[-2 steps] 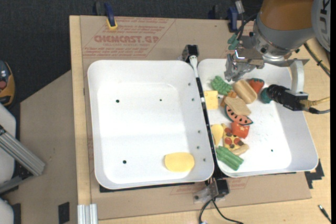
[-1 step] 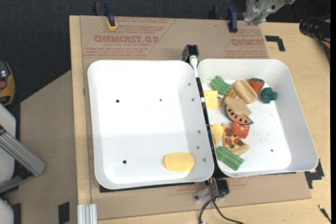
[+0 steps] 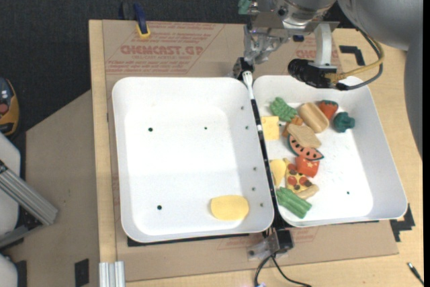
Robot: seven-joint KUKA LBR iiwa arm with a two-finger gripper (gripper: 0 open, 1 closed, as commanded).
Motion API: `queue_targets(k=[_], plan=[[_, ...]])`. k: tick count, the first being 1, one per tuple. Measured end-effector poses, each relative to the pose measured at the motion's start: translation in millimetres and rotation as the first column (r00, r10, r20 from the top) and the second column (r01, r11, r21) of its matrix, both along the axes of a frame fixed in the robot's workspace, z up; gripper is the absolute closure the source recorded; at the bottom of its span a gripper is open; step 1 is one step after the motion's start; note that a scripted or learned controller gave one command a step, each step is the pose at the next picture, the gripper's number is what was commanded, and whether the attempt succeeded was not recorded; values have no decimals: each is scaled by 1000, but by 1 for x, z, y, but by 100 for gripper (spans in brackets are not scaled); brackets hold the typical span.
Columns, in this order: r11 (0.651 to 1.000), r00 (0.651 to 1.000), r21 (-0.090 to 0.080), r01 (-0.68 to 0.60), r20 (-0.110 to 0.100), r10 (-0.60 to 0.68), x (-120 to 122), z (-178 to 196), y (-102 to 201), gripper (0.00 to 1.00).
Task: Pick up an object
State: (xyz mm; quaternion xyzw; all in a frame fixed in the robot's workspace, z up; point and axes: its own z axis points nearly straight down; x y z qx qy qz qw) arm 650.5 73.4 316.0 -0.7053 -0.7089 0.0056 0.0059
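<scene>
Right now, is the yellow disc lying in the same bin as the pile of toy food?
No: the yellow disc lies alone in the left bin, while the pile of toy food sits in the right bin.

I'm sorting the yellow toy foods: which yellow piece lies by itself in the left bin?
The round pale-yellow disc, near the front edge of the left white bin. The square yellow cheese piece and yellow wedge lie in the right bin.

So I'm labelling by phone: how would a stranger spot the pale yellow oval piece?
Find the left bin of the two white ones. Near its front edge lies the yellow oval, flat and alone, while all the other toy food crowds the right bin.
</scene>
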Motion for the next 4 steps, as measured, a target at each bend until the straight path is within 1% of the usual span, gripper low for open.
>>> queue_targets(k=[1, 2, 3, 4], plan=[[1000, 999, 4, 0, 38, 0, 16, 200, 44, 100], [1000, 1000, 3, 0, 24, 0, -12, 222, 85, 100], [1000, 1000, -4, 4, 0, -4, -20, 81, 98, 100], [1000, 1000, -4, 16, 25, -16, -30, 138, -4, 100]])
